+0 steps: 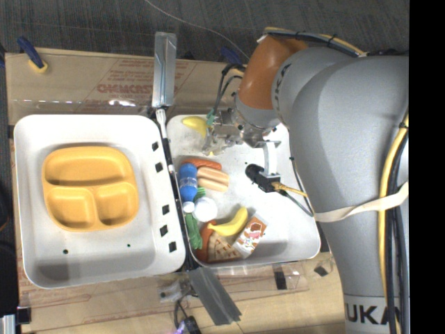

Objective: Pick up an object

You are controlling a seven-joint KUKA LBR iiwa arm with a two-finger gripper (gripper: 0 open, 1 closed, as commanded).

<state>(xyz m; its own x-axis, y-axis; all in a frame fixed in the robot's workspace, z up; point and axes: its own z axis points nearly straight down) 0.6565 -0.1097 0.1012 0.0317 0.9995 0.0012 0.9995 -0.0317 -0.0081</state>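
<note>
Camera view, jaws [221,139] beside lemon [195,125]

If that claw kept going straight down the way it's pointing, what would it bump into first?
Probably the bare white floor of the right bin at its far end, beside the small yellow piece. The gripper hangs there, but depth is hard to judge.

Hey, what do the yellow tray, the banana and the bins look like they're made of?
The yellow tray looks like moulded plastic, matte with rounded compartments. The banana seems a plastic toy, evenly coloured and slightly glossy, though that's a guess. The white bins look like thin formed plastic, smooth with soft rounded rims.
</note>
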